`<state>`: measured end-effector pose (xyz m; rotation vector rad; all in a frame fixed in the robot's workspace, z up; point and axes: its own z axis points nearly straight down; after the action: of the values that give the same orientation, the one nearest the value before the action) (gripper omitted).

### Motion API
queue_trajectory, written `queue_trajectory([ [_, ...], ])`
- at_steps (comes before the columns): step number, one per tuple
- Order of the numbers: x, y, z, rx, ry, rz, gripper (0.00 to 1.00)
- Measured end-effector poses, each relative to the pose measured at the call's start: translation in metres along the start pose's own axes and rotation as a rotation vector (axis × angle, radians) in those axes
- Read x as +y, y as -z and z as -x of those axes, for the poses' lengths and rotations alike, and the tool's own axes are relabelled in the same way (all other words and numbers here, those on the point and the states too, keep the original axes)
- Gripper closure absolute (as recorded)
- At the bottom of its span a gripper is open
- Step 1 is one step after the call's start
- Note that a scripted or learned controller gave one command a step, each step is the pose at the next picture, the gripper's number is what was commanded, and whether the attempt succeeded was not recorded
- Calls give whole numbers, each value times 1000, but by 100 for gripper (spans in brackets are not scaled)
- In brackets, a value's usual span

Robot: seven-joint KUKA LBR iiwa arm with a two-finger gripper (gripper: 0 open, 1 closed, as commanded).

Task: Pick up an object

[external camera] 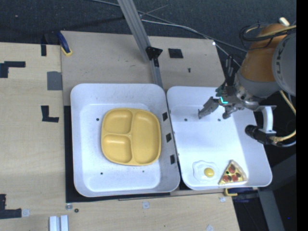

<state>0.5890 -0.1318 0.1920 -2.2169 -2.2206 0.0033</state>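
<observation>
Here we are over the desk (110, 57), two white bins side by side. In the left bin (86, 177) sits a yellow divided plate (131, 136), flat, roughly in the middle. In the right bin (207, 134) the candidates lie low in the frame: a toy fried egg (204, 170) and, just beside it to the right, a toy pizza slice (233, 173), both tucked against the bin's lower edge.

And the arm (264, 57) reaches in from the right of the frame, its pincer (220, 108) hanging over the upper part of the right bin. The two fingers (208, 108) stand spread apart, wide enough to show bare white bin between them, and there is nothing caught there. It carries nothing at all.

So where does that leave the task? By my reading, at the very start of a try: nothing is lifted, every item lies on its bin floor. The egg and the pizza slice are well apart from the pincer, down toward the lower right of the frame, and the plate is off in the other bin. All the real work is left: travel to one of them, descend, close on it, and lift.
</observation>
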Motion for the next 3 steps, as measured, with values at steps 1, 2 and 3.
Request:
queue_trajectory([
  [1, 1, 1, 0, 0, 0, 3, 0],
  [2, 1, -43, -1, -2, 0, -1, 0],
  [3, 2, -88, 4, -2, -1, -2, 0],
])
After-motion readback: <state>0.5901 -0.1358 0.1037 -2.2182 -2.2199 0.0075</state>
